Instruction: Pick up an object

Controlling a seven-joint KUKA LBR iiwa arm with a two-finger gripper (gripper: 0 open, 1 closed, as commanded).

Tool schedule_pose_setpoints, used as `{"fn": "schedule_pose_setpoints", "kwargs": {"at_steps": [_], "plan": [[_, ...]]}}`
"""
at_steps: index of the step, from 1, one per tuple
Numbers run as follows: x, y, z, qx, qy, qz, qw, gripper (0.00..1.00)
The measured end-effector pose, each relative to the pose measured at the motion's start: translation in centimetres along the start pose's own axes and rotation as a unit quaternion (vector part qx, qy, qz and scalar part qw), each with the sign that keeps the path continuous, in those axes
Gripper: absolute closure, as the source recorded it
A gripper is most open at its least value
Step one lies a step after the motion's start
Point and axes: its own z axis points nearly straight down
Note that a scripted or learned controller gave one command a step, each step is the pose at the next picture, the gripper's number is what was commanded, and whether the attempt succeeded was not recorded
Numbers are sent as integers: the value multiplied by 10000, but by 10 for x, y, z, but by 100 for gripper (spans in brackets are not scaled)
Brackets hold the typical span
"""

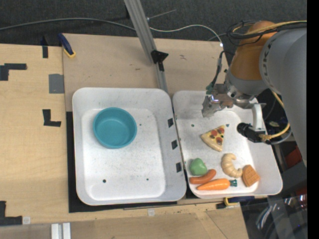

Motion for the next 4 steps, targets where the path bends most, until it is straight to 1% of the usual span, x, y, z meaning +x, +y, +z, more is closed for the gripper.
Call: {"fn": "schedule_pose_setpoints", "kwargs": {"at_steps": [1,2,3,4], "plan": [[1,7,-44,5,1,0,10000,100],[1,7,-36,34,-4,1,10000,100],[52,-13,-31,42,7,-15,10000,100],[104,-30,-45,33,15,-26,10000,100]]}}
